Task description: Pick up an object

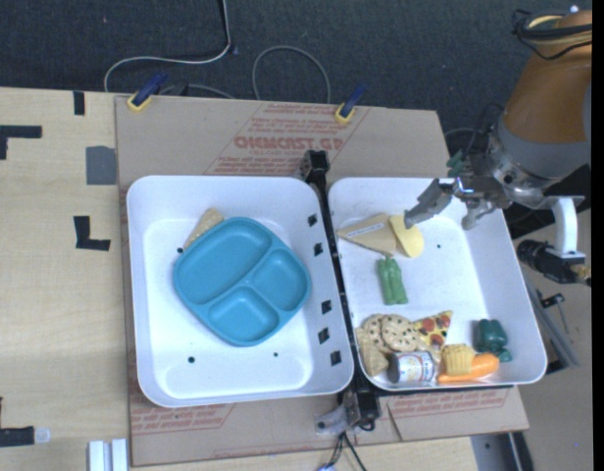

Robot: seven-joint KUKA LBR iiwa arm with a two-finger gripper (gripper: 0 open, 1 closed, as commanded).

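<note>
Pincer splayed wide, grasping nothing, hovering over upper part of right bin. Yellow wedge piece just left of and below lower fingertip, near but apart, long axis running left-right with slight tilt. Green block further down, upright along bin's length. Likely next: short shift left and down onto wedge. Blue tray in left bin, well apart.

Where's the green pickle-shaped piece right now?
In the camera view the green piece lies in the right bin, near its middle, just below the yellow wedge and above the cookies.
</note>
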